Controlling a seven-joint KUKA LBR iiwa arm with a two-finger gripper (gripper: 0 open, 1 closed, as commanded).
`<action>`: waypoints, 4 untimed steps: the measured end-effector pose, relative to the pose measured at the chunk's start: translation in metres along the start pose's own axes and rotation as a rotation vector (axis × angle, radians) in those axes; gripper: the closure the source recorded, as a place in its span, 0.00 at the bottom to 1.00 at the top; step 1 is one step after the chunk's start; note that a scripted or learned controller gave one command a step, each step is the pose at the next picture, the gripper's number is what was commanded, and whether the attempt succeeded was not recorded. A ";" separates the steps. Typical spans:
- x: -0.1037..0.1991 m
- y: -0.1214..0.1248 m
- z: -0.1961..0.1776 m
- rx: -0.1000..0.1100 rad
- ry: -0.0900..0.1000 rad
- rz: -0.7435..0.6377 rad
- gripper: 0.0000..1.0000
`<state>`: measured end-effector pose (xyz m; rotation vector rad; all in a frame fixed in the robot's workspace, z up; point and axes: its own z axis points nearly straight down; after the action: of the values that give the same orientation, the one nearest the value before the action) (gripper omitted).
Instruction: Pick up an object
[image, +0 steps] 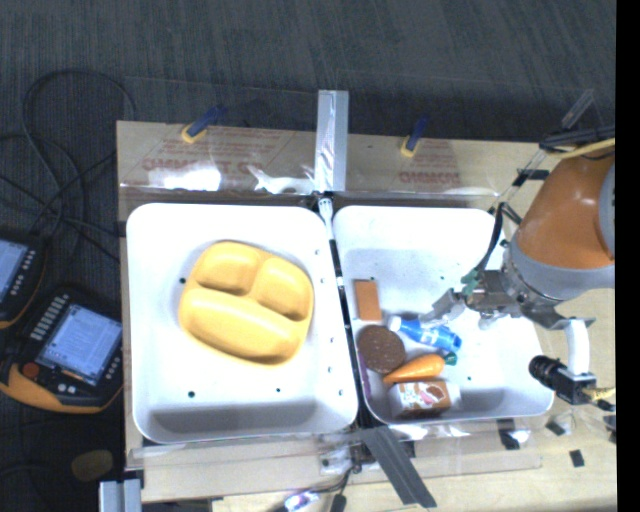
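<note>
Blue-white tube (430, 333) just beside pincer (447, 304).

The arm (570, 225) is running off the right edge. The pincer (445, 310) is blurring against the blue wrapper (432, 332) beneath it, and its grip is proving too small to judge.

Both white bins, left (150, 300) and right (420, 235), look like smooth plastic with a dull sheen. The yellow bread-shaped item (245, 300) appears smooth and slightly glossy. The worktop (470, 160) reads as matt, pale wood, with clear glossy film (200, 165) taped at 12 o'clock. The brown disc (381, 349) is matt; the carrot-shaped piece (414, 368) is smooth plastic. The arm's orange band (570, 215) is glossy.
</note>
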<state>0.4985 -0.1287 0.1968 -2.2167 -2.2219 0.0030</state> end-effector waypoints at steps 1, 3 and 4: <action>0.016 -0.004 0.081 0.001 0.001 0.067 0.00; -0.017 0.173 0.108 -0.011 -0.006 -0.106 0.00; -0.018 0.173 0.097 -0.012 -0.014 -0.109 1.00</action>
<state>0.6715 -0.1465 0.0995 -2.1051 -2.3526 0.0058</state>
